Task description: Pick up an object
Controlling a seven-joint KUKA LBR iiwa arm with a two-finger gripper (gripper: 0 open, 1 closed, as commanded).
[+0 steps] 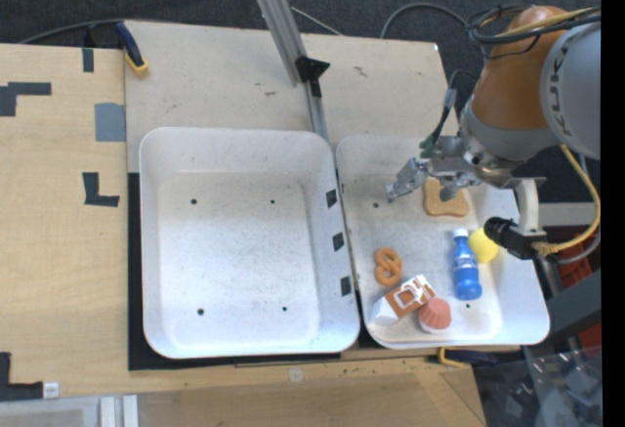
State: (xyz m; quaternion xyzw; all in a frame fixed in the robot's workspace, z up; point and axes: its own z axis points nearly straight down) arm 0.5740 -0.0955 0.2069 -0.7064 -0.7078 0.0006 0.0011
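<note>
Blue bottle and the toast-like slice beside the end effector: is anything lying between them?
No. In the camera view, bare bin floor separates the blue bottle from the toast slice; the yellow object sits off to the side.

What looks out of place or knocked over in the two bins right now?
The blue bottle lies on its side in the right bin, not upright. Beside it sit a yellow toy, a pretzel and a toast slice near the pincer. Nothing looks spilled or broken.

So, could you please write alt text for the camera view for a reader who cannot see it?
A grey and orange arm holds its gripper over the right bin, beside a slice of toast. Nearer the front lie a pretzel, blue bottle and yellow toy.
</note>
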